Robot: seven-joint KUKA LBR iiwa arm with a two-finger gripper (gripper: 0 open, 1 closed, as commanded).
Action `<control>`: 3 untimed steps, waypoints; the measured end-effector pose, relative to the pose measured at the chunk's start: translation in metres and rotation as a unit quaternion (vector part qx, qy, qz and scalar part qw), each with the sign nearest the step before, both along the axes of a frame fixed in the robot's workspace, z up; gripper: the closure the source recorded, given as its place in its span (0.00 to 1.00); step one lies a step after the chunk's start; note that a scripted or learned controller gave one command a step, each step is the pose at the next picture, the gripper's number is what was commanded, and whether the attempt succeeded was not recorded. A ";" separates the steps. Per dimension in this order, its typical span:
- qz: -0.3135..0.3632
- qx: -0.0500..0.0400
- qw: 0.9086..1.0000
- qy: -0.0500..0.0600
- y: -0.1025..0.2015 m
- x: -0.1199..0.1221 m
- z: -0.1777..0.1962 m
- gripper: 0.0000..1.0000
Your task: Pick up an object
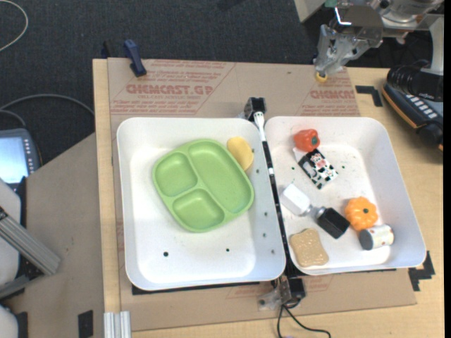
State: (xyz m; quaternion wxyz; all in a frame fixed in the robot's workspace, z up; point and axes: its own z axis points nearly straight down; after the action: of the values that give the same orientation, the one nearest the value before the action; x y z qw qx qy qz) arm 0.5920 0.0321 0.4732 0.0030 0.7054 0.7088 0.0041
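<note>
The grey metal tool [330,60] hangs above the cardboard-covered surface [211,90] beyond the right shallow white bin [402,189], well apart from its contents; whether it is wide or narrow cannot be told. That bin holds a red tomato-like toy [306,139], a black-and-white cow-print carton [318,168], an orange plastic pumpkin [361,213] and a tan bread slice [309,248]. The left shallow white bin [134,210] holds a green divided plastic tray [202,184] with a yellow rounded piece [240,151] touching its upper right corner.
</note>
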 end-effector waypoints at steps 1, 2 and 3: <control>-0.004 -0.001 1.000 0.010 -0.029 0.041 -0.118 1.00; 0.001 0.000 1.000 0.009 0.053 0.006 -0.154 1.00; 0.000 0.002 1.000 -0.005 0.088 -0.014 0.000 1.00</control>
State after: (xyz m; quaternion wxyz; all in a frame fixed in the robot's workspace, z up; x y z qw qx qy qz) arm 0.5782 0.1203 0.4737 0.0051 0.7051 0.7090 0.0088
